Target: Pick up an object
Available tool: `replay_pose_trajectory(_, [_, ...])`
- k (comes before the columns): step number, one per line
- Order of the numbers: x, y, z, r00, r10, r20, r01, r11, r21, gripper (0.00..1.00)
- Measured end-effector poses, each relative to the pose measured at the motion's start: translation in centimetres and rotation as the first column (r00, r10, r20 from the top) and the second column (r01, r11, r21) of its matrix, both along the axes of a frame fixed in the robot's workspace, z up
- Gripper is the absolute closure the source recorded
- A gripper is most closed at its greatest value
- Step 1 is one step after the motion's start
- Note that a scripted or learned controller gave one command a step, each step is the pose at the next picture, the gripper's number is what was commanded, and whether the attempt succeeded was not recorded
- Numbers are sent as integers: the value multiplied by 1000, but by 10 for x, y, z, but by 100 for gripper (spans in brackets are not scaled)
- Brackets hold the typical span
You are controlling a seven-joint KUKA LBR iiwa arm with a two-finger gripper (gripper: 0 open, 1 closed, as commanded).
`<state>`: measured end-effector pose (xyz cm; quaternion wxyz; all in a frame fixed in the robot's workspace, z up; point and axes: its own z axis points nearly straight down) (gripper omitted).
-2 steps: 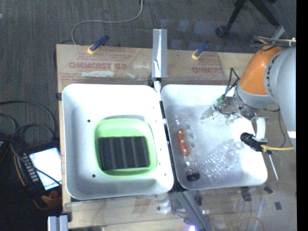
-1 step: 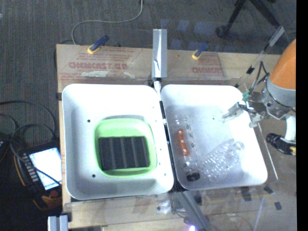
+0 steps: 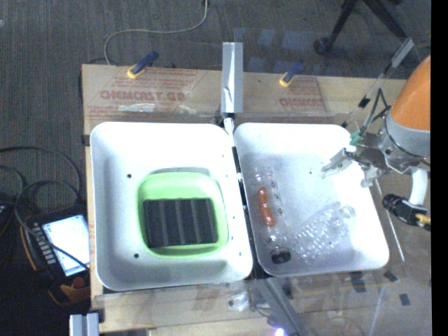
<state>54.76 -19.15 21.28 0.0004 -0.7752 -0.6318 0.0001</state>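
Claw (image 3: pixel 348 161) hangs over right bin (image 3: pixel 364 257); grip state unclear. Clear bottle (image 3: pixel 266 203) there looks light, slick, crushable; grasp mid-body, across its width.

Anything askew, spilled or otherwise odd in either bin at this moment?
Nothing spilled. The clear plastic bottle lies on its side along the right bin's left wall, and a crumpled clear bottle lies flat near the front. The green tray sits squarely in the left bin. The gripper hovers over the right bin's far right corner.
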Motion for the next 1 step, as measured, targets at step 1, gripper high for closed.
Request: replay_pose_trajectory(1, [-18,-28,-25,999,-40,-1,40,999,-3,0])
